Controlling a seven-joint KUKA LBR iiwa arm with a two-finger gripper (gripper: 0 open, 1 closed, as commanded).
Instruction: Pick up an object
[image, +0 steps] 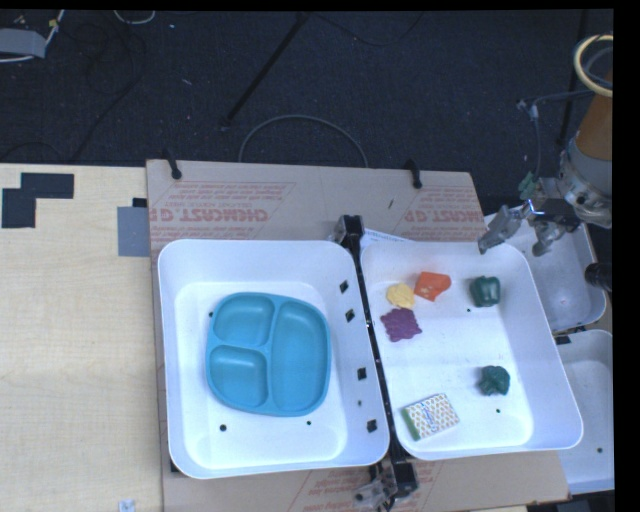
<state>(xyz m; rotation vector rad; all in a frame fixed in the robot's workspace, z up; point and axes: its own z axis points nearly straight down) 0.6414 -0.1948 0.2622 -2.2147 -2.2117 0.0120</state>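
The right bin (545, 330) holds several small items: a yellow piece (401, 295), an orange piece (432, 285), a purple piece (400, 324), two dark green pieces (485, 290) (493, 380), and a patterned rectangular pad (431, 415). My gripper (522, 232) hangs above the far right corner of that bin, outside its rim. Its two fingers are spread apart with nothing between them. The nearest item is the upper dark green piece, below and left of the gripper.
The left bin (190, 270) holds a blue divided plate (269, 352). A black divider (365, 340) runs between the bins. Cardboard (300, 205) lies under both bins. The arm with its orange band (596, 125) comes in at the upper right.
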